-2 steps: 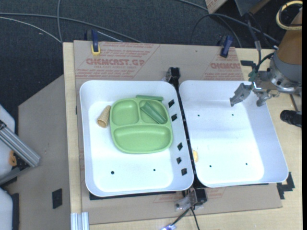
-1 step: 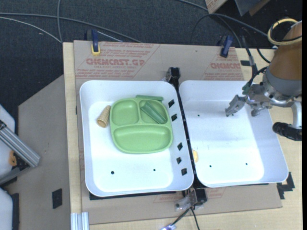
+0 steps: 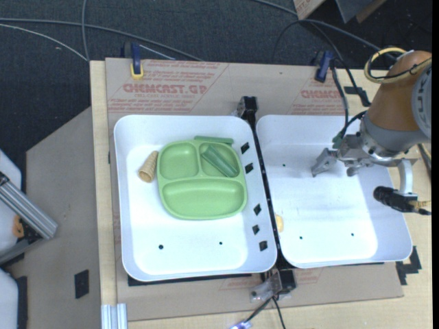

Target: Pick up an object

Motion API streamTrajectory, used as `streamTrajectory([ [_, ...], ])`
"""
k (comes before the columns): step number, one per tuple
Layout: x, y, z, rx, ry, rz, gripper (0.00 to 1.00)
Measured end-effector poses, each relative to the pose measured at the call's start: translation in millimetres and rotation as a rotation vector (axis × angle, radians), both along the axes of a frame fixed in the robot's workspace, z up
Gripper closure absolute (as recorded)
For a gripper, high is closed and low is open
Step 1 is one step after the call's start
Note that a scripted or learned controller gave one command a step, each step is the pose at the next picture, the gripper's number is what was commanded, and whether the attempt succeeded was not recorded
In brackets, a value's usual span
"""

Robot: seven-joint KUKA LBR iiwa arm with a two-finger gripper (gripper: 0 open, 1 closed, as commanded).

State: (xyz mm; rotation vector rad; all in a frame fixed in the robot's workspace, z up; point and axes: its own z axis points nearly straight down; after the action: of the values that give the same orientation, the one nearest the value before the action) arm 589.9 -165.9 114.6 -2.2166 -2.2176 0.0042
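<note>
My claw [image 3: 336, 166] hangs over the right bin [image 3: 329, 249], near its far right part, fingers spread apart with nothing between them. One finger points down toward the bin floor on the side facing the other bin; the second sits closer to my wrist.

Things to pick, all well away from the claw, across the divider in the left bin [image 3: 185, 262]:
- Green divided plate [image 3: 202, 194], pale green plastic, rounded corners, three compartments: one long one on the near side, two smaller ones on the far side. It lies flat, about mid-bin.
- Dark green piece [image 3: 221, 160], elongated, lying at a slant in the plate's far compartment on the side nearer my claw. Cannot tell what it is.
- Flat green strip [image 3: 214, 140] just beyond the plate's far edge, touching or nearly so.
- Ice cream cone [image 3: 147, 166], tan, small, lying on its side just beside the plate's edge farthest from the claw.

Small yellow bit [image 3: 278, 222] sits at the rim between the two bins.

Both bins rest on a cardboard-covered table [image 3: 171, 81], blue clamps [image 3: 136, 53] at its far edge.
</note>
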Motion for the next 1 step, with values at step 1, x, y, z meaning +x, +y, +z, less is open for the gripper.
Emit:
streamTrajectory([
  [1,1.6,-0.4,15.2,-0.001,-0.007,-0.001,1.0],
])
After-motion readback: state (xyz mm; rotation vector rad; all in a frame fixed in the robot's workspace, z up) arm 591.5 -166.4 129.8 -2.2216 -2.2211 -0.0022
